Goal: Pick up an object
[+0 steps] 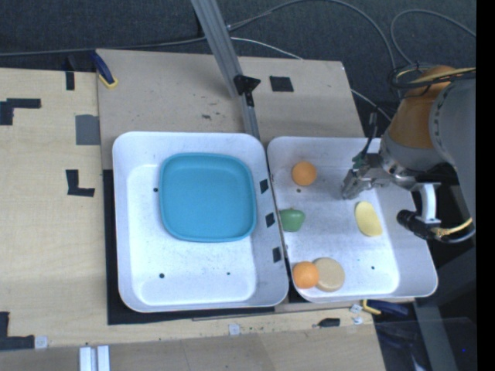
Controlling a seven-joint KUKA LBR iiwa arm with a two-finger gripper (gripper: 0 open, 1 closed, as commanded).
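The right bin (402,280) holds an orange ball (304,174) near its back, a green piece (291,219) by its left wall, a yellow lemon-shaped piece (369,219) toward the right, and at the front a second orange ball (305,274) touching a beige round piece (329,273). My gripper (353,185) hangs over the bin's back right part, just above and left of the yellow piece, with nothing visibly between its fingers.
The left bin (131,230) carries a turquoise square plate (207,196). A slanted grey pole (224,49) runs down to the gap between the bins. Cables (433,226) trail at the right beside the arm.
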